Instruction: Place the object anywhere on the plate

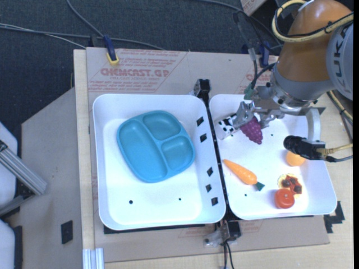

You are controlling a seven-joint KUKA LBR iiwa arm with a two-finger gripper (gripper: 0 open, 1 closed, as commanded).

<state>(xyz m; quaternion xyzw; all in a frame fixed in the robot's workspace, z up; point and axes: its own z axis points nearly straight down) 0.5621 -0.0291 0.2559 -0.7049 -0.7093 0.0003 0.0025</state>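
Observation:
A bunch of purple grapes hangs at the tips of my gripper, over the upper left part of the right bin. The fingers are shut on the top of the bunch. A blue divided plate with three compartments lies in the left bin, well to the left of the gripper and across the divider between the bins. Nothing lies on the plate.
A black-and-white patterned object sits just left of the grapes. Lower in the right bin lie a carrot, a red tomato, a small dark-and-yellow toy and an orange piece. A black clip ridge separates the bins.

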